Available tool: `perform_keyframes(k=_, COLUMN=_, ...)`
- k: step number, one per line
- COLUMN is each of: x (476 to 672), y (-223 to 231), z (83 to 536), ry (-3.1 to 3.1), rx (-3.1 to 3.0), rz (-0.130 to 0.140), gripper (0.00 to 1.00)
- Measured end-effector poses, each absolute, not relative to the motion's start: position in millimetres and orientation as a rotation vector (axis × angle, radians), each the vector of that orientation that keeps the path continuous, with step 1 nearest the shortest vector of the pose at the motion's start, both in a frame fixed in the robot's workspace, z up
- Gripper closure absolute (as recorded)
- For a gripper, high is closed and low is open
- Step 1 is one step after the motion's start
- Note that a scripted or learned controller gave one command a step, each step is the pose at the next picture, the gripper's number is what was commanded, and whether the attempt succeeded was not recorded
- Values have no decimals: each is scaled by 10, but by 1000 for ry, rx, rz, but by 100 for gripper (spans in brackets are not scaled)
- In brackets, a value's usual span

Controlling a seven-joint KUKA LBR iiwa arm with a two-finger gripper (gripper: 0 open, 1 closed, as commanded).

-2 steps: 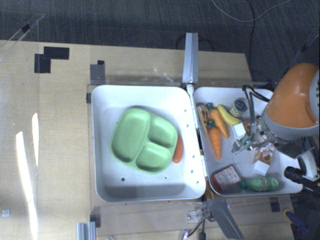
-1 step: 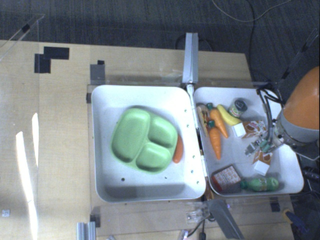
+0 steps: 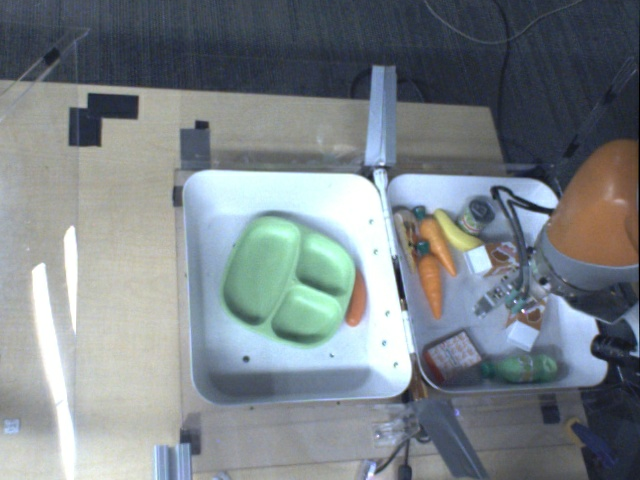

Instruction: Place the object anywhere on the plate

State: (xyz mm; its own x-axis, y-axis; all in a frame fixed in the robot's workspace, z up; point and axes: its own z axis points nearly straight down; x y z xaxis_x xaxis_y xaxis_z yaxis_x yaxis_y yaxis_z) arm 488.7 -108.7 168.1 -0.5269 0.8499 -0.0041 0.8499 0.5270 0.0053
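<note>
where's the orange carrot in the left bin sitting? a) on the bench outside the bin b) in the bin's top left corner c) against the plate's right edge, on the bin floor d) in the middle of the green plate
c: the orange carrot lies on the floor of the left bin, tucked against the right edge of the green plate, not in any compartment.
</note>
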Motion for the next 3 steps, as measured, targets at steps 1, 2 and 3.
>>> perform_keyframes(k=1, x=4885, y=-758, z=1849, ry=2637, rx=1698, rz=5, gripper=100)
perform_keyframes(k=2, x=4896, y=-623, z=2240, ry=2695, rx=1601, rz=6, gripper=100)
perform_keyframes(k=3, x=5097, y=-305, z=2757, ry=2303, rx=2131, rz=5, gripper=100)
